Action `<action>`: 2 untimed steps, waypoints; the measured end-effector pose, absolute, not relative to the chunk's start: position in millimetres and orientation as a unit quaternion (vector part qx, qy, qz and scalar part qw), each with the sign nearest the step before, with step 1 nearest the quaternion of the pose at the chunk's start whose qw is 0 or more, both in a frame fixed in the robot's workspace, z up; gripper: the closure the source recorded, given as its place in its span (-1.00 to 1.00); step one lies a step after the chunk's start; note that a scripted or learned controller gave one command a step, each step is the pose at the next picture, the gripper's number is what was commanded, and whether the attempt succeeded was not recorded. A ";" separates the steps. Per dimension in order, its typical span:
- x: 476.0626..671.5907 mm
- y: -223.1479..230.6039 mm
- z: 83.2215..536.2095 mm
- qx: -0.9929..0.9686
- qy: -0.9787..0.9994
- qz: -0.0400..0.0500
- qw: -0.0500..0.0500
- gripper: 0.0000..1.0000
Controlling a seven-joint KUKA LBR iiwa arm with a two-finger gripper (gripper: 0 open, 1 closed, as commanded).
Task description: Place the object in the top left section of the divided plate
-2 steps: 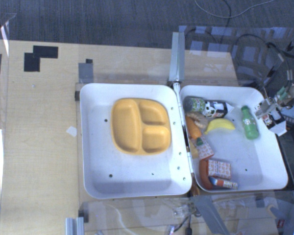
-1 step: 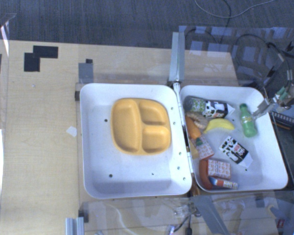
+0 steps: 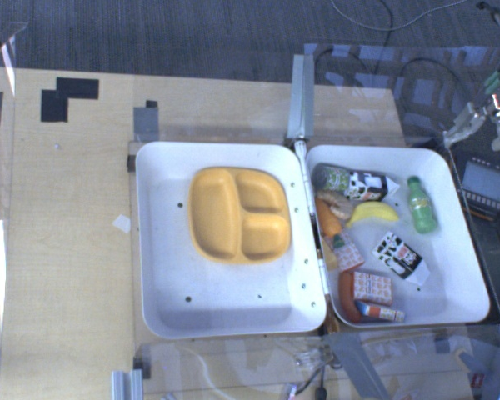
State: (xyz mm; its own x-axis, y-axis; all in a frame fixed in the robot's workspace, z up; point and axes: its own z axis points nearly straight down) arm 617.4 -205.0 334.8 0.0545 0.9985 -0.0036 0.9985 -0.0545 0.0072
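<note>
jaws: state can't tell, possibly the blurred bit at far right | plate (image 3: 238, 215) sections bare | pick banana (image 3: 373, 213) cleanly from right bin (image 3: 462, 248), release low over upper-left section

The orange item (image 3: 327, 220) lay partly hidden under the banana (image 3: 372, 213) and neighbouring packets. The red item (image 3: 347, 294) was partly covered by the checkered box (image 3: 372, 286). Label text on the cartons (image 3: 397, 256) was too small to read.
</note>
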 end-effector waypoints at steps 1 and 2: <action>669.8 -192.7 436.2 0.671 0.741 0.002 0.005 -1.00; 670.4 -204.7 396.0 0.554 0.832 0.000 0.003 -1.00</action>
